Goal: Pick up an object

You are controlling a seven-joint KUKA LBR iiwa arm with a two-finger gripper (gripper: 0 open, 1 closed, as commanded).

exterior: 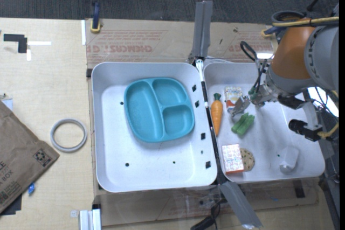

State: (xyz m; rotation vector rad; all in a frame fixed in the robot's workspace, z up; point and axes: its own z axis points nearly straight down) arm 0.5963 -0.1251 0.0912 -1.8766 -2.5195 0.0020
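Note:
The right bin (302, 172) holds an orange carrot (216, 113) along its left wall and a small white packet (233, 95) beside it. A green object (243, 123) lies near the middle, and a red-and-white box (232, 158) sits next to a round cookie (247, 158) at the front. A pale translucent cup (289, 159) rests at the front right. My gripper (239, 105) hangs low between the white packet and the green object, just above the green one. I see nothing clearly held in it.
The left bin (108, 169) carries a teal divided plate (159, 109). A roll of tape (68, 134) and a brown cardboard box (19, 159) lie on the bench to the left. The grey-and-orange arm (294, 59) covers the right bin's back right part.

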